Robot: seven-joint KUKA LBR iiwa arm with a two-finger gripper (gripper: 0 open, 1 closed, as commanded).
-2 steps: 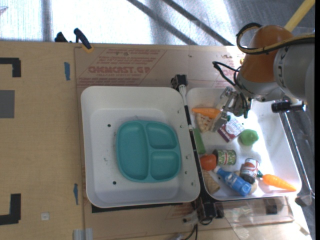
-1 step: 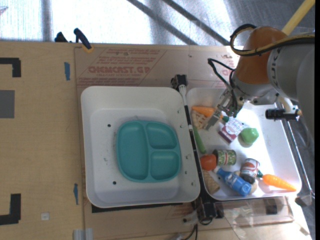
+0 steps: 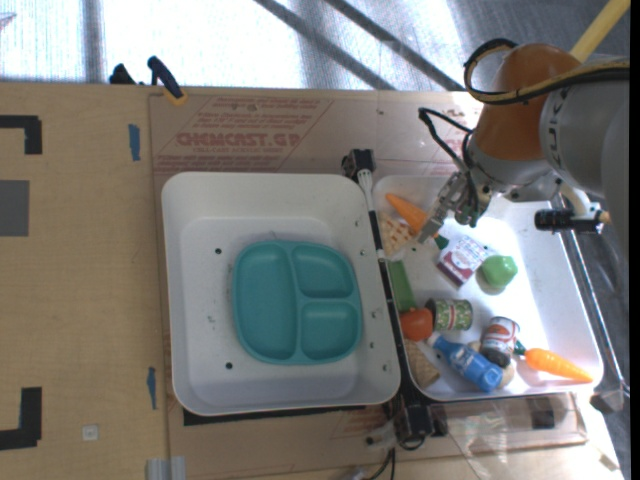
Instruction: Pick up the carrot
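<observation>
An orange carrot (image 3: 404, 208) lies in the upper left corner of the right bin (image 3: 545, 298), beside a tan waffle-like piece (image 3: 395, 234). A second carrot (image 3: 556, 365) rests at that bin's lower right. My gripper (image 3: 440, 220) hangs just right of the upper carrot, pointing down and to the left. It is beside the carrot, not around it. The grey arm with its orange band (image 3: 525, 78) reaches in from the upper right.
The right bin also holds a red-and-white packet (image 3: 460, 261), a green fruit (image 3: 497, 271), a green stick (image 3: 400, 283), a red tomato (image 3: 417, 322), two cans (image 3: 452, 314), and a blue bottle (image 3: 472, 363). The left bin (image 3: 190, 268) holds a teal divided plate (image 3: 296, 301).
</observation>
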